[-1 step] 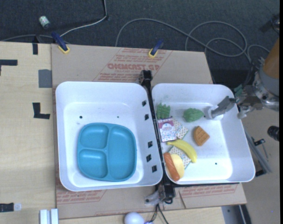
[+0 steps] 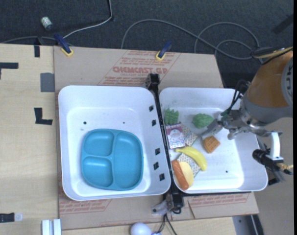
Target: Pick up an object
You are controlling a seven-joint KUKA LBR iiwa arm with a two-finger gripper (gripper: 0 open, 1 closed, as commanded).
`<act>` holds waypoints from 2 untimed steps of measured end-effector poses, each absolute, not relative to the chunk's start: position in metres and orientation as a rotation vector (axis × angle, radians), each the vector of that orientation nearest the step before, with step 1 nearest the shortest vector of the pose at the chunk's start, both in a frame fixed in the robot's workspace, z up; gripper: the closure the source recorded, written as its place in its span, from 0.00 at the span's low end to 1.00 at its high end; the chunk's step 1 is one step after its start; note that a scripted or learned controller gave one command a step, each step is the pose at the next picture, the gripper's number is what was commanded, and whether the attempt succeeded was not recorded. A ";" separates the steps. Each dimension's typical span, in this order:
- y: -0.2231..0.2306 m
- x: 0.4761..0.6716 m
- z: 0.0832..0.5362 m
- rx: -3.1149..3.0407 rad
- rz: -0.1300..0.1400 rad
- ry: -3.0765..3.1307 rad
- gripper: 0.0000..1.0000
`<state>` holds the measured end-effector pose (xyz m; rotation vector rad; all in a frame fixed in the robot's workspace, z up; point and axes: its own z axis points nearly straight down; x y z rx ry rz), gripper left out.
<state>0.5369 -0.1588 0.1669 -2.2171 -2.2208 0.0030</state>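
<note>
Reaching in from the right, the arm (image 2: pixel 271 89) hung over the right bin (image 2: pixel 236 180), its gripper (image 2: pixel 218 125) low above the bin floor — whether the gripper was open or closed, I could not tell, and nothing showed in its grasp. Just beside it lay an orange block (image 2: pixel 210 144) and a green leafy toy (image 2: pixel 203 120). Further left sat a small green piece (image 2: pixel 171 116), a printed card (image 2: pixel 175 135), a banana (image 2: pixel 193 156) and a red-orange fruit (image 2: pixel 182 174). In the left bin (image 2: pixel 70 102) rested a blue divided plate (image 2: pixel 112 158) — well apart from the gripper.
</note>
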 end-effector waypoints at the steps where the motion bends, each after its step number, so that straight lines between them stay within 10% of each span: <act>1: -0.150 0.545 0.092 -2.228 -0.007 -2.229 0.00; 2: -0.151 0.548 0.105 -2.234 -0.016 -2.236 1.00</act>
